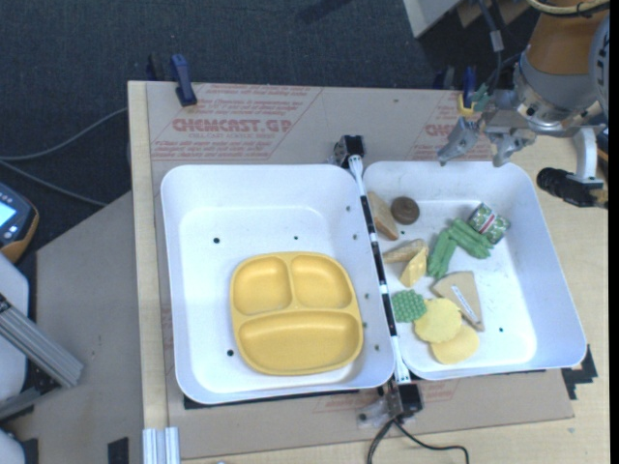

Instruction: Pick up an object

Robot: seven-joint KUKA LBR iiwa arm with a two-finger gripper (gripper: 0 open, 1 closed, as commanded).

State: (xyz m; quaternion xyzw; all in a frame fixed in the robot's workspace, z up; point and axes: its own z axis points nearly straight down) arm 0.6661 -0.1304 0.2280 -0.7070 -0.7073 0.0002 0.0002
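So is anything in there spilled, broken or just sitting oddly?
Nothing looks spilled or broken. The toy food pieces lie jumbled in the right white bin, some overlapping, while the yellow divided plastic plate sits flat and bare in the left white bin.

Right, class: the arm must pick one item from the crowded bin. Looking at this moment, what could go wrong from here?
1. The toy food in the right bin lies packed together: the green pieces, yellow discs and wedge touch, so the fingers may snag or drag neighbours.
2. The gripper, open, hangs above the bin's far rim, so a straight descent could strike the rim.
3. The flat discs offer little to pinch.
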